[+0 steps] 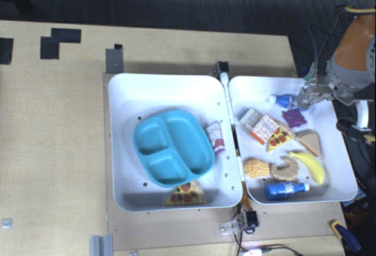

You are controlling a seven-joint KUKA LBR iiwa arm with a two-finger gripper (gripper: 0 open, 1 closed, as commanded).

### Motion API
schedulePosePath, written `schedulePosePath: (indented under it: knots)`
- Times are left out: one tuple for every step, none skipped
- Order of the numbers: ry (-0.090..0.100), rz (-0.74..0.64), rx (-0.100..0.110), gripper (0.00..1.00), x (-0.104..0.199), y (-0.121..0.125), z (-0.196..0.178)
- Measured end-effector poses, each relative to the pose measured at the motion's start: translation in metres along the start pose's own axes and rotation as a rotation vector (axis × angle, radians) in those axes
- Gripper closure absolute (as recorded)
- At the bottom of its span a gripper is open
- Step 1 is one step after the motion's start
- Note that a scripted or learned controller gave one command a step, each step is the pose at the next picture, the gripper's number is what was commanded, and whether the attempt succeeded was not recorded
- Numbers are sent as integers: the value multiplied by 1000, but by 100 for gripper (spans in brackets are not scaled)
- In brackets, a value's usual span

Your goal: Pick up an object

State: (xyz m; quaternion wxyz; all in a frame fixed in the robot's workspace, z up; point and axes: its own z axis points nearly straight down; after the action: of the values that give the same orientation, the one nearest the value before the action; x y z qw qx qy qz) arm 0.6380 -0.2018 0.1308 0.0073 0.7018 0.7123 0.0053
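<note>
Above the right bin's (pixel 346 149) far corner, metal fingers (pixel 306 96), grip unclear, over a crumpled purple piece (pixel 294 118).

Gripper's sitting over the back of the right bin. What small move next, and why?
Probably a short straight descent. The gripper hovers at the far side of the right bin, just above the purple toy and beside the small blue bottle. Nothing appears held, and the purple toy lies nearest, apart from the pizza slice.
</note>
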Motion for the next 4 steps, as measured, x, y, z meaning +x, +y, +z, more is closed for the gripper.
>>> schedulePosePath:
  knots:
    - [0,0,0,0,0,0,0]
    - [-4,12,-3,0,41,-22,37]
    - [-6,7,-5,100,41,-21,27]
    - [-6,8,-4,0,41,-21,28]
